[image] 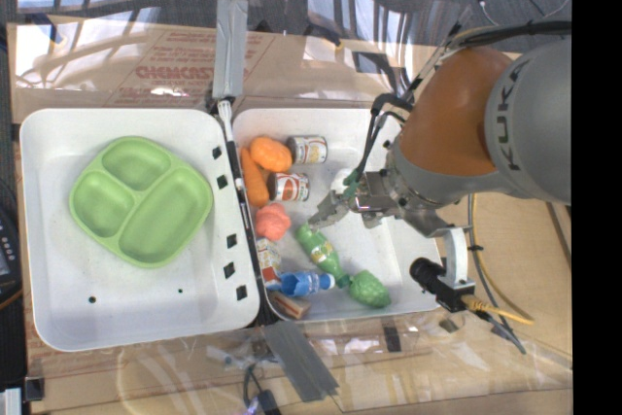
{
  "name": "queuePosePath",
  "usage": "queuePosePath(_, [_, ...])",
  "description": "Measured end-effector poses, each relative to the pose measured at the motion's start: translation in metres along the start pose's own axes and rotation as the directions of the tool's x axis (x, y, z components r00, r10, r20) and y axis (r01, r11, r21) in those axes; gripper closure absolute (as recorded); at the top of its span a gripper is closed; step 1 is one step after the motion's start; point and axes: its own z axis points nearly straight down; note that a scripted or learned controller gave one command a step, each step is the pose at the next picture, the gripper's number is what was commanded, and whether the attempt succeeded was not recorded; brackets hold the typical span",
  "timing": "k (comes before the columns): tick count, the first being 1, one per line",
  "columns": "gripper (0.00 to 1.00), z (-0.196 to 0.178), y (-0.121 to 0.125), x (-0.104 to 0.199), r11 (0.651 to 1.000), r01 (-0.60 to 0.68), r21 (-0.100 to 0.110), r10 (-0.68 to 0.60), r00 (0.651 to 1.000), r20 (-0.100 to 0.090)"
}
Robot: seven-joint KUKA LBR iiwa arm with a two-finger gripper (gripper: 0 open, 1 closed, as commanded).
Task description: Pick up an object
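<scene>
My gripper [328,209] hangs over the middle of the right bin [389,126], open, with nothing between its fingers. Just below and left of it lie a green bottle [321,250] and a pink lump [273,223]. To its left stands a small can [290,188]; a second can [309,150] and an orange fruit [270,154] are farther back. An orange carrot [255,180] lies along the bin's left wall. A blue bottle [306,284] and a green knobbly fruit [367,289] rest near the front wall. The arm's wrist hides the bin's right part.
The left bin [49,287] holds a green divided plate [143,200]. A taped divider [233,199] separates the two bins. Cardboard [146,63] lines the bench behind them. Cables [491,306] trail at the right, beside the arm.
</scene>
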Motion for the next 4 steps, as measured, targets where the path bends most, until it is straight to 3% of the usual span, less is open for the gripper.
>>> queuePosePath(1, [0.0, 0.109, 0.049, -0.01, 0.999, -0.033, -0.027, 0.034, 0.999, 0.014])
queuePosePath(2, [0.0, 0.126, 0.028, -0.015, 0.998, -0.059, -0.032, 0.06, 0.998, 0.022])
queuePosePath(3, [1.0, 0.122, 0.025, -0.009, 0.999, -0.047, -0.014, 0.047, 0.999, 0.012])
queuePosePath(4, [1.0, 0.113, 0.024, -0.008, 0.999, -0.041, -0.011, 0.041, 0.999, 0.012])
